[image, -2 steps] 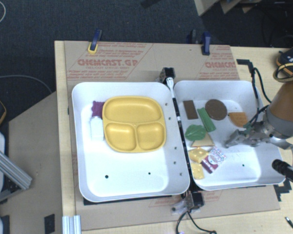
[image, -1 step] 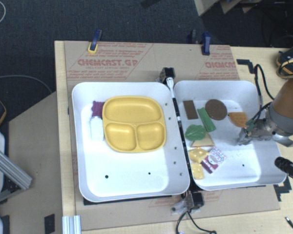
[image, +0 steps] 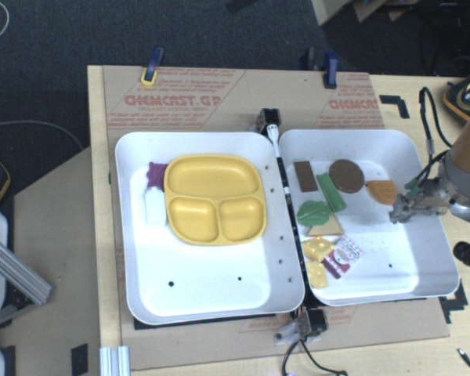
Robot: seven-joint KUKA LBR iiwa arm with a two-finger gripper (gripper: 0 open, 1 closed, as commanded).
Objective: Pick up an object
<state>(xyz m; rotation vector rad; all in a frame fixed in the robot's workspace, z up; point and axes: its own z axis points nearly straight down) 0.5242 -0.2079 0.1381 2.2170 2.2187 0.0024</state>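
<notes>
objects are clustered in the left half of the right bin point(image: 392, 143): a brown bar point(image: 304, 175) and a green strip point(image: 330, 192) lie with long axes running near to far, beside a round brown disc point(image: 347, 175) and an orange piece point(image: 381, 190). the gripper point(image: 407, 204) is seen just right of the orange piece, near the bin's right wall, over bare white floor; whether its jaws are apart cannot be told.

Right bin point(image: 392, 269) is holding all the little stuff, bunched up along its left half. A brown rectangular block point(image: 304, 175) is lying flat next to a green strip point(image: 330, 192), with a round brown disc point(image: 347, 175) and an orange waffle-looking piece point(image: 382, 191) sitting to their right. Below them a green leafy piece point(image: 313, 211) is overlapping a tan slice point(image: 326, 225), and yellow bits point(image: 316, 251) plus a red-and-white wrapper point(image: 343, 257) are lying nearest the front.
</notes>
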